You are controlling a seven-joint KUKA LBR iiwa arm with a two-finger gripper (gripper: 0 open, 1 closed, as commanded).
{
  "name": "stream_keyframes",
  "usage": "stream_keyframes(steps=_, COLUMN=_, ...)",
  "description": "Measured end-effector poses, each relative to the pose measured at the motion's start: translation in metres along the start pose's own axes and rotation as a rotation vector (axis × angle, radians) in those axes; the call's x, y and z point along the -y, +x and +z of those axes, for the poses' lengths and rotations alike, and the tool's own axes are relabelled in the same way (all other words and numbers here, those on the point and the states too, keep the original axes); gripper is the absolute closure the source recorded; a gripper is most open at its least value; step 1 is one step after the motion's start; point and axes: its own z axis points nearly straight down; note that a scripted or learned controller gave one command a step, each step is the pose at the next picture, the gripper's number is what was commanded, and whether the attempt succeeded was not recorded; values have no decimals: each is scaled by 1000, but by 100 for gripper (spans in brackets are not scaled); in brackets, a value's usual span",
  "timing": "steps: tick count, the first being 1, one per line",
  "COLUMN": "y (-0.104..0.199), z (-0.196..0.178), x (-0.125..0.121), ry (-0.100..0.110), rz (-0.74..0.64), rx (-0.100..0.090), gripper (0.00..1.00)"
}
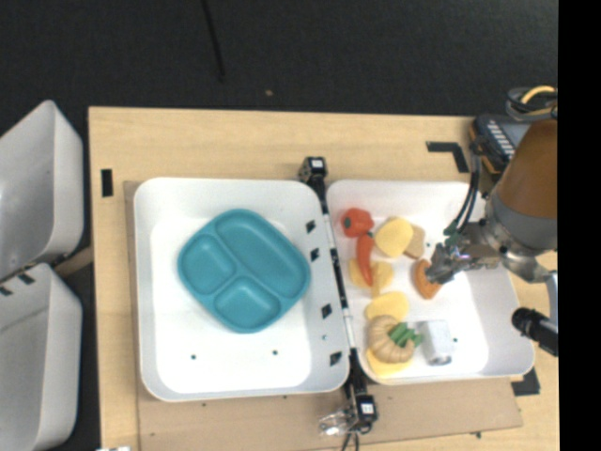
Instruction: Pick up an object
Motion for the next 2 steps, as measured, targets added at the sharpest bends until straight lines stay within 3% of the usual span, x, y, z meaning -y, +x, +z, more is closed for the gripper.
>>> stream_keyframes(steps=2, y=114, z=15, x=-22, ry=3, rz=-6, rx=-3, gripper=100)
